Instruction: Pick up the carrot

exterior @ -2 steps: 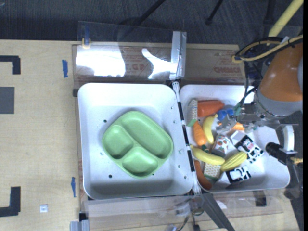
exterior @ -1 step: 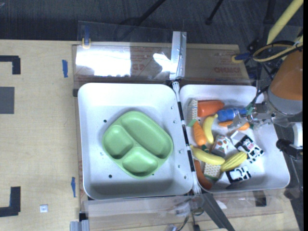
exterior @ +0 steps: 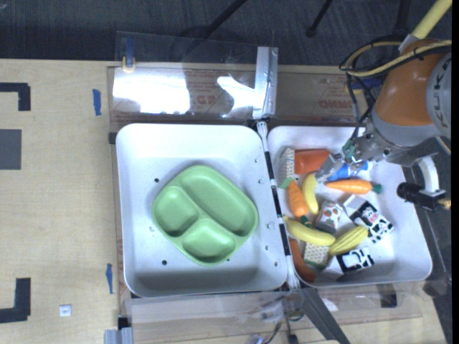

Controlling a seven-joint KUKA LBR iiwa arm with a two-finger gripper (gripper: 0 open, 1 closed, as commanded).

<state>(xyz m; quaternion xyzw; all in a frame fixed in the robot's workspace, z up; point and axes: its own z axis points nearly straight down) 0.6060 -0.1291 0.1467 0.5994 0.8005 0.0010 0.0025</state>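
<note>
Jaws (exterior: 343,162) seemingly over carrot (exterior: 351,186)

1. Two white bins (exterior: 136,192) of smooth, glossy plastic sit on a pale matt wood-look counter (exterior: 50,213)
2. A green divided plate (exterior: 204,212) shows a soft plastic sheen
3. The carrot (exterior: 351,186) and bananas (exterior: 310,233) look smooth and plastic
4. Clear, glare-catching sheeting (exterior: 186,84) stands behind the bins, edged by a metal strip (exterior: 265,81)

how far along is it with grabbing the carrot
Done: the arm has reached into the right bin, with the gripper down at the pile, right by the carrot. In hand: nothing visibly gripped; the carrot lies among the toys. Left: close on it and lift it clear.
</note>
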